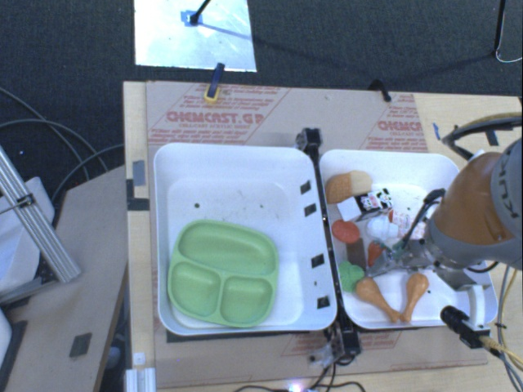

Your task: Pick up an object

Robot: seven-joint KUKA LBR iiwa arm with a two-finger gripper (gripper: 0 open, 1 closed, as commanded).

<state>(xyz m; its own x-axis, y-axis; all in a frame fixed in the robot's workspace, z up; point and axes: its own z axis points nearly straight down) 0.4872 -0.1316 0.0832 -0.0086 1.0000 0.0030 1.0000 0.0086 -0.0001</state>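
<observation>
The right bin (441, 163) holds several toy foods. A tan bun (346, 185) lies at its far left, with a white printed packet (375, 202) beside it. A red round piece (346, 232) and a green piece (351, 277) sit along the left wall. Two tan drumsticks (377, 296) (416, 287) lie near the front. My gripper (398, 247) reaches down into the middle of this bin, over the pile between the red piece and the drumsticks. The grey and orange arm (480, 207) covers the bin's right half.
The left bin (237, 163) carries a green divided plate (222, 272) in its front half. A black divider (320, 219) runs between the two bins. Cables loop at the right edge of the bench.
</observation>
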